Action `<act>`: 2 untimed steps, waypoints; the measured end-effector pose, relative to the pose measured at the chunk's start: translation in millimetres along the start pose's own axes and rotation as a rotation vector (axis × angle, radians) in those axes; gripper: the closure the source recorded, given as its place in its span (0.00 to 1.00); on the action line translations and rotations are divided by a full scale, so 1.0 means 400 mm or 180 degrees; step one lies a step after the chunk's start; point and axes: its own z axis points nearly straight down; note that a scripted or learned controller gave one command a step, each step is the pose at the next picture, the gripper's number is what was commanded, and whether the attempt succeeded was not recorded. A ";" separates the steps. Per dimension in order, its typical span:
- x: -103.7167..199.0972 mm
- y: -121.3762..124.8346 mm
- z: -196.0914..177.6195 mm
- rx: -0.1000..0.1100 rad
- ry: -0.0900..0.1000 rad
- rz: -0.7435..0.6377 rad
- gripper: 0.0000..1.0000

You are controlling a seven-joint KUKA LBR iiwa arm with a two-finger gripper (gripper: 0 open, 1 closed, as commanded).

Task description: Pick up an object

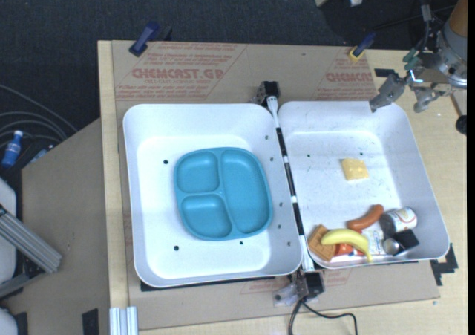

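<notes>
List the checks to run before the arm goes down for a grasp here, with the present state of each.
1. Gripper above the right bin's far corner, off the objects: ok.
2. Fingers open: ok.
3. Nothing between fingers: ok.
4. Yellow block lies alone, free to grasp: ok.
5. Banana, sausage and ball crowd the near corner: not ok.
6. Blue plate in left bin, out of the path: ok.
</notes>
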 end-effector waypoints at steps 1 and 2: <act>-0.124 -0.027 0.346 0.0005 0.0001 0.0000 0.00; -0.076 -0.059 0.451 -0.0026 -0.0013 0.0002 0.00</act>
